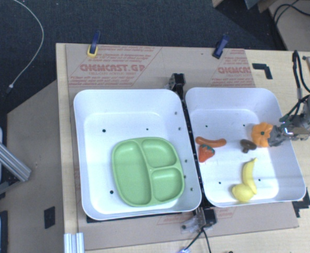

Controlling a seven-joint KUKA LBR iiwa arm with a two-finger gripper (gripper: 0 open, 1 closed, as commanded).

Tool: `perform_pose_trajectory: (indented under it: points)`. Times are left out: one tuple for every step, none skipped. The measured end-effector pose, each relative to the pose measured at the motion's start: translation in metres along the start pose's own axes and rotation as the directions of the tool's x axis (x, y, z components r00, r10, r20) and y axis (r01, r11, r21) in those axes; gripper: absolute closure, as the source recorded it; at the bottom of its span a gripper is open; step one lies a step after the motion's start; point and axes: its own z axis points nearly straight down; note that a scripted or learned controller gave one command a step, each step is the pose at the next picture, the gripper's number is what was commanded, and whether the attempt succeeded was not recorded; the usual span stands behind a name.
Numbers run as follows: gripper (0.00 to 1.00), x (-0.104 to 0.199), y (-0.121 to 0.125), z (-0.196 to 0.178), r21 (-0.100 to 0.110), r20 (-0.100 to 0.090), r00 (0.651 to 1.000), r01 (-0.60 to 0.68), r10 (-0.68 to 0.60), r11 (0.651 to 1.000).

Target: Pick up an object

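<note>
1. Camera view, the desk (144, 62): a brown board printed with red lettering carries two shallow white bins side by side, and two clamps grip its far edge, a yellow and blue one (93, 44) at the left and a blue one (220, 46) further right.
2. Camera view, left bin (91, 141): a light green divided plate (147, 171) with three compartments lies flat on the bin floor, toward the near side and closer to the wall shared with the other bin.
3. Camera view, right bin (281, 178): it holds five small things.
   - An orange sausage-shaped piece (211, 140) lies near the left wall, and a red strawberry-like piece (206, 153) sits just beside it on the near side.
   - A small brown lump (247, 146) rests around the middle of the bin.
   - A yellow banana (245, 183) (with a rounder yellow end toward the near side) lies at the near right part of the bin.
   - An orange pumpkin-like toy (261, 134) sits toward the right wall, just right of the brown lump.
4. Camera view, the tool (279, 133): it reaches in from the right edge, low over the right wall of the right bin, and its tip is right against the orange toy. From this view I cannot tell whether its fingers are spread or closed, nor whether the toy sits between them.
</note>
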Motion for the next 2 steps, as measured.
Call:
perform_pose_trajectory:
  points:
    - [1.00, -0.001, 0.002, -0.033, 0.000, 0.000, 1.000, 0.001, -0.001, 1.000]
    - [1.00, 0.056, -0.003, -0.026, 0.009, -0.007, 1.000, 0.005, -0.005, 1.000]
